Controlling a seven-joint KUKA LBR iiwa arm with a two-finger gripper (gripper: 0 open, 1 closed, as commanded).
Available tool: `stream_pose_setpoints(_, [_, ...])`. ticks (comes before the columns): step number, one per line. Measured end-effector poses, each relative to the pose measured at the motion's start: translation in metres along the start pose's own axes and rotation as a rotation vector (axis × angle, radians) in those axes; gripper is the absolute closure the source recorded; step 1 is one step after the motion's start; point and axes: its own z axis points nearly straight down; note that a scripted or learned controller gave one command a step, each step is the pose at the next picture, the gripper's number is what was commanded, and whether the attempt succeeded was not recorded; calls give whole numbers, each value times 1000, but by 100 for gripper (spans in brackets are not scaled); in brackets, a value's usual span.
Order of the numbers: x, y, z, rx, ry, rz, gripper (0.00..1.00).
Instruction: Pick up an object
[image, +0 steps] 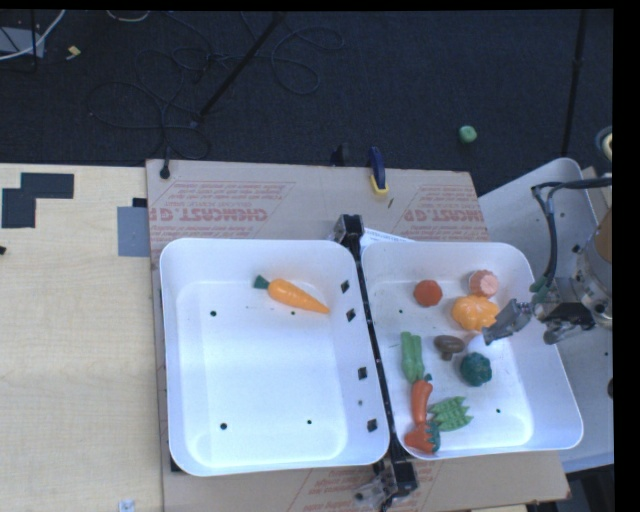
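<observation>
**Orange fruit sits right under the claw in the right bin**

White plastic makes up both shallow bins, and the right bin (545, 425) holds nearly everything. The claw (505, 325) reaches in from the right edge and hovers low over that bin, just beside the orange fruit (473, 312). Nothing sits between its fingers; whether they stand wide or narrow I cannot tell, since they read as one grey blur at this angle.

Close around the fruit lie a pink piece (484, 282) touching its upper side, a red ball (428, 292) a little to the left, a brown lump (449, 345) just below, and a dark green piece (476, 369) below that. Further down are a green pod (411, 357), a red pepper (421, 402) and a leafy green piece (450, 412). The left bin (200, 420) holds a lone carrot (293, 294).

The fruit looks like the nearest target. To take it cleanly, the claw would best centre over it, straddle its widest part and descend straight, so that the fingers miss the pink piece and the brown lump. A round, smooth thing may squirt sideways if pinched off-centre, so squaring up first matters more than speed.
</observation>
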Motion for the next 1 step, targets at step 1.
stream_pose_setpoints(1, [32, 59, 197, -5, 2, -1, 0])
